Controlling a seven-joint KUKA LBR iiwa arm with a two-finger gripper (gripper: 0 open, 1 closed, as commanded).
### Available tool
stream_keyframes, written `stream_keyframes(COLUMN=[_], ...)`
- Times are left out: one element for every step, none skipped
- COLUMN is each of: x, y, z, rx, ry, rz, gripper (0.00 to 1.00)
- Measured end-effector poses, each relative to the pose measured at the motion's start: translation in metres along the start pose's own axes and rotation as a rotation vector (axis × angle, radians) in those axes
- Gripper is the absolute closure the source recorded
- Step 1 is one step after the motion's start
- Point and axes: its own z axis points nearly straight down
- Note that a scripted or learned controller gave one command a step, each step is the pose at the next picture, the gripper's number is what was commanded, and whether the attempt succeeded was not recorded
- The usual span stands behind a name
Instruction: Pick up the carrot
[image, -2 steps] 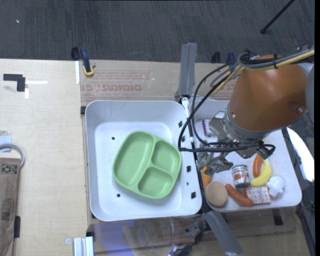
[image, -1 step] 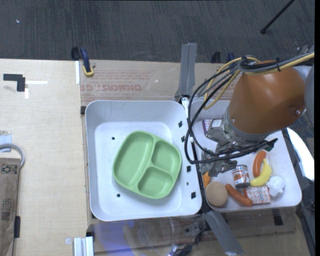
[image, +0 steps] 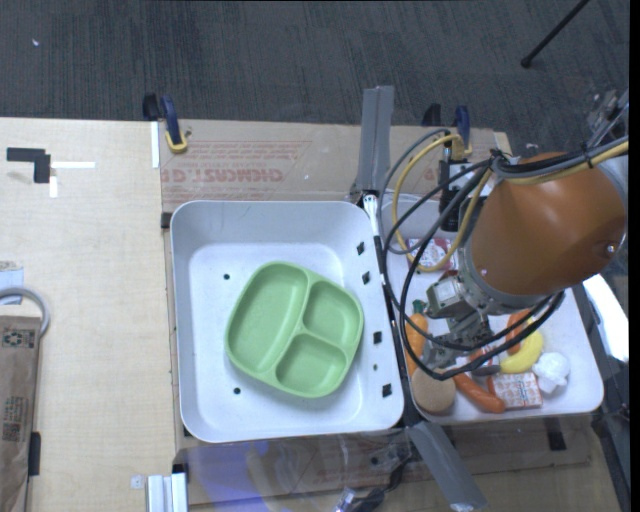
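An orange carrot (image: 414, 338) lies by the left wall of the right bin (image: 585, 398), partly covered by cables and the gripper. My gripper (image: 455, 332) hangs low in that bin, just right of the carrot and above the pile of toy food. The arm's orange band (image: 545, 235) and black cables hide much of the gripper. Whether the carrot is between its tips cannot be made out.
The left bin (image: 200, 300) holds a green divided plate (image: 295, 328). Around the gripper lie a reddish-orange long piece (image: 480, 395), a yellow banana (image: 525, 353), a white lump (image: 552, 370), a brown round piece (image: 433, 393) and a small printed pack (image: 520, 393).
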Motion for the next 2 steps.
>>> stream_keyframes(x=[0.0222,0.0211], y=[-0.0383,-0.039], z=[-0.0198,-0.0279], rx=[-0.001,-0.001], ry=[-0.003,-0.008], rz=[-0.317,-0.31], gripper=[1.0,1.0])
